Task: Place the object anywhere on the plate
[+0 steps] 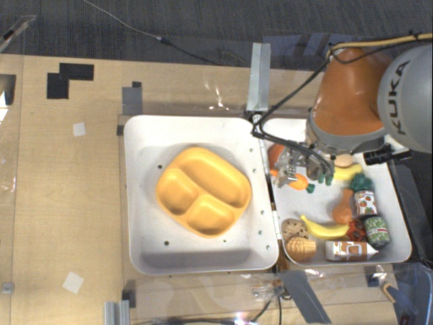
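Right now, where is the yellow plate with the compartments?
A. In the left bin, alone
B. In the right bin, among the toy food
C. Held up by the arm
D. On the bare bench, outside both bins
A: the yellow divided plate lies flat in the left bin with nothing on it, while the banana and other toy food sit in the right bin under the gripper.

1. The plate (203,191) is yellow, with three compartments.
2. Both bins (139,202) are white.
3. The banana (325,228) is yellow.
4. The arm (352,93) is orange and grey.
5. The bench (61,202) is pale wood with black marks.
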`<action>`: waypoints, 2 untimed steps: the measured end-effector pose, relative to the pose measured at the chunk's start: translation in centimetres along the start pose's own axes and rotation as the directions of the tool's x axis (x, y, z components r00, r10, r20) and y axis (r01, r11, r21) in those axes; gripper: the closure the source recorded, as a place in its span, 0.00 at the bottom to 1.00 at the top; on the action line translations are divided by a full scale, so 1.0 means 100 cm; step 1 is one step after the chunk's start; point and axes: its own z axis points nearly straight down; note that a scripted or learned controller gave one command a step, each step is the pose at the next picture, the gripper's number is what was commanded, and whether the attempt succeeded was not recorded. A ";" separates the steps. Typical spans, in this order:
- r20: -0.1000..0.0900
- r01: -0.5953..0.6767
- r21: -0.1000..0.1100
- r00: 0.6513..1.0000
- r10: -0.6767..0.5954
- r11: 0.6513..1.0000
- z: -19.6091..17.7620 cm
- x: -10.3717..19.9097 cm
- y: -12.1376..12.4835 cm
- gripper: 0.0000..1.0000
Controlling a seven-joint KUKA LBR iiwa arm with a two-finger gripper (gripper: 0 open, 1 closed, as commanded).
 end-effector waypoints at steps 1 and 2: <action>0.000 0.183 -0.004 0.983 -0.183 0.983 0.000 -0.009 0.092 1.00; 0.001 0.180 -0.003 0.984 -0.180 0.984 0.000 -0.010 0.090 0.00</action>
